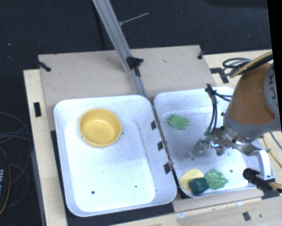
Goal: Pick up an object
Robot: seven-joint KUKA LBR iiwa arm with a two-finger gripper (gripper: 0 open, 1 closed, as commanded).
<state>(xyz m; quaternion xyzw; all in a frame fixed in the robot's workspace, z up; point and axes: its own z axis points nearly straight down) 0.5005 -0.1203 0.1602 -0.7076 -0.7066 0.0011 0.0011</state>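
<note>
Two white bins sit side by side on the bench. In the left bin (114, 189) we see a yellow bowl (100, 127) near the top left corner, standing the right way up. In the right bin (190, 99) we see a green leafy toy (179, 122) near the top, all by itself. At the bottom of that bin three things are bunched up together: a yellow piece (189, 175), a dark green block (198, 185) and a light green leafy toy (216, 179). The block touches both of the others.

We see the big orange and grey arm (254, 104) come in from the right side. Its gripper (201, 147) hangs over the middle of the right bin, between the top toy and the bunch below. We see nothing held in it. It looks small and blurry, so we cannot tell if it is open or closed.
</note>
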